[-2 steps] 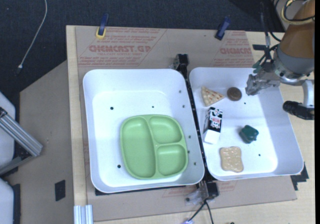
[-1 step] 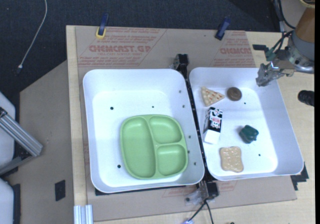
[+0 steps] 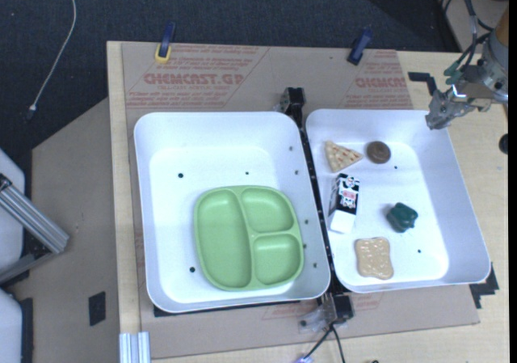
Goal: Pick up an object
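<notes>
At the upper right of the frame, the gripper (image 3: 440, 115) is seen above the right bin's (image 3: 460, 192) corner; whether the jaws are wide or narrow cannot be told. Nothing is picked yet.

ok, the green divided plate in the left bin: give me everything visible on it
The pale green divided plastic plate is a rounded rectangle with three compartments: one long section along its left side and two smaller ones stacked on its right, split by raised ridges. It looks like matte moulded plastic, with nothing in any section. It lies flat and right way up on the floor of the left white bin, in the near half, turned slightly off square. Its lower right edge sits close to the bin wall; contact cannot be told. Nothing else touches it.
</notes>
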Controlling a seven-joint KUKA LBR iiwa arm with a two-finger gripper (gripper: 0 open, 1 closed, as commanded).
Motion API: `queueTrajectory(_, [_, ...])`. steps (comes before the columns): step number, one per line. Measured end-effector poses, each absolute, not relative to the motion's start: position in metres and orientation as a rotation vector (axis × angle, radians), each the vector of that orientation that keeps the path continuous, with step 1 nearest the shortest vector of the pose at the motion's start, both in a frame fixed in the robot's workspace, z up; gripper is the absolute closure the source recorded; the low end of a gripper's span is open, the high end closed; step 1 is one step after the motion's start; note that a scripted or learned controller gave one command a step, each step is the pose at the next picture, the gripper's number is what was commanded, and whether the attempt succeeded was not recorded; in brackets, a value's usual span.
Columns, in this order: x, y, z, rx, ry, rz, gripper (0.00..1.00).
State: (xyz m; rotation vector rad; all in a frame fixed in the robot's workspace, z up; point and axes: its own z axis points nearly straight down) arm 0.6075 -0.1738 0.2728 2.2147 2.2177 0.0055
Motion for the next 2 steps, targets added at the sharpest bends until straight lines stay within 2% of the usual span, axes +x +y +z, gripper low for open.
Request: queueTrajectory(2, [0.580,-0.071,0.280,2.216,2.230,0.002,1.00])
